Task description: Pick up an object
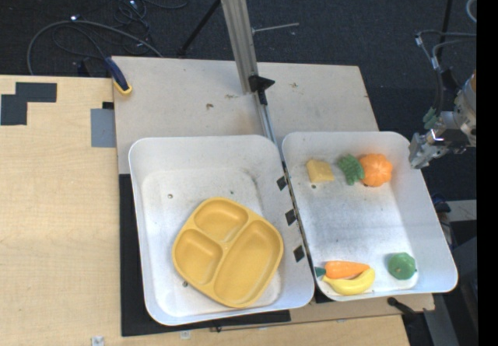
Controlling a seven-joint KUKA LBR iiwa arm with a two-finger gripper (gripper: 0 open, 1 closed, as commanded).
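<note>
The right bin [354, 216] holds several toy foods. A pale yellow block [320, 172], a green broccoli piece [351, 168] and an orange fruit [376, 169] lie along its far side. Near its front edge rest a carrot [345, 268] on a yellow banana [352, 282], with a green round piece [401, 265] to their right. My gripper [427, 145] hangs at the bin's far right rim, outside the wall and right of the orange fruit. Nothing shows between its fingers.
The left bin [156, 181] carries a yellow divided plate [227, 251]. An upright metal post [240, 33] stands behind the bins. A wooden table surface [54, 204] lies to the left. Cables run across the dark floor beyond.
</note>
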